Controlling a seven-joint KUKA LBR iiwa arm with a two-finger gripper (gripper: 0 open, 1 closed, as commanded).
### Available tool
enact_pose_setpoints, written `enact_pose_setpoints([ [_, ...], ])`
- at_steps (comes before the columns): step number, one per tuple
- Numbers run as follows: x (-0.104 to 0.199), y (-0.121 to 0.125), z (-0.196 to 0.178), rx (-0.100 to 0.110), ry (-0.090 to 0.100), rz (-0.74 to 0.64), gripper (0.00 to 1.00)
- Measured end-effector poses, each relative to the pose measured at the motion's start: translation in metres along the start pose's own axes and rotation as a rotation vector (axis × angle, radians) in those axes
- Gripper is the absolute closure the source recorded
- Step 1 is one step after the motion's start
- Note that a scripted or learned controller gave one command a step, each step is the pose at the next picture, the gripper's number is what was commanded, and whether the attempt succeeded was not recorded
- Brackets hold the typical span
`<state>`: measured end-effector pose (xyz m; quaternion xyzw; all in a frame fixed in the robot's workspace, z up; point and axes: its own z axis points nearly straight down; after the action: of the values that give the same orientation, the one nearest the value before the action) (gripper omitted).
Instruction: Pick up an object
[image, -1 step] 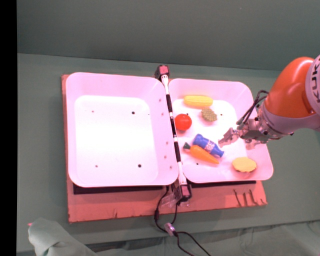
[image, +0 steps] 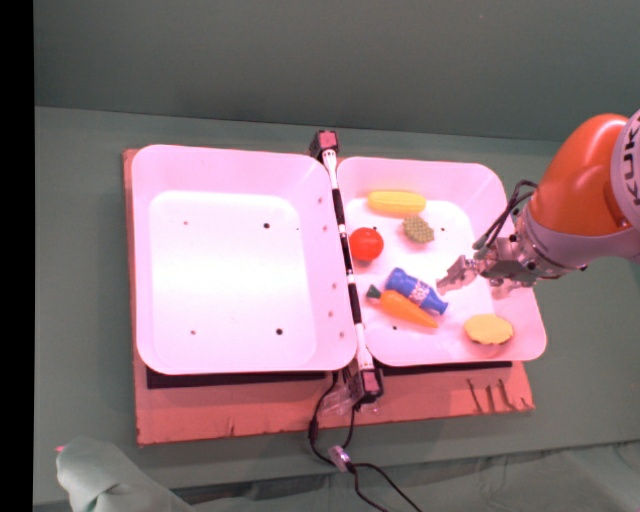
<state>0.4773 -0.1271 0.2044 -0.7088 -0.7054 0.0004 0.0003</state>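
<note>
Gripper (image: 458, 272) hovers over the right bin (image: 478, 178), just right of the blue bottle (image: 417, 291) — can't tell its state from my feed. Bottle lies flat mid-bin, long axis diagonal, w/ carrot (image: 404, 308) alongside — touching.

Readable text, one item: dark capital letters "KU", cut off by the picture's right edge, on the grey arm (image: 625, 160) just beside its orange band (image: 580, 180).

The blue bottle (image: 417, 291) in the right bin (image: 525, 345) has a label with markings too small to read.

No other lettering, numbers or signs legible.
</note>
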Motion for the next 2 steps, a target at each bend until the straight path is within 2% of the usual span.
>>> enact_pose_setpoints([
  [1,-0.005,-0.004,0.042,0.004,0.001,0.000,0.00],
  [2,-0.007,0.000,0.099,-0.008,-0.002,0.000,0.00],
])
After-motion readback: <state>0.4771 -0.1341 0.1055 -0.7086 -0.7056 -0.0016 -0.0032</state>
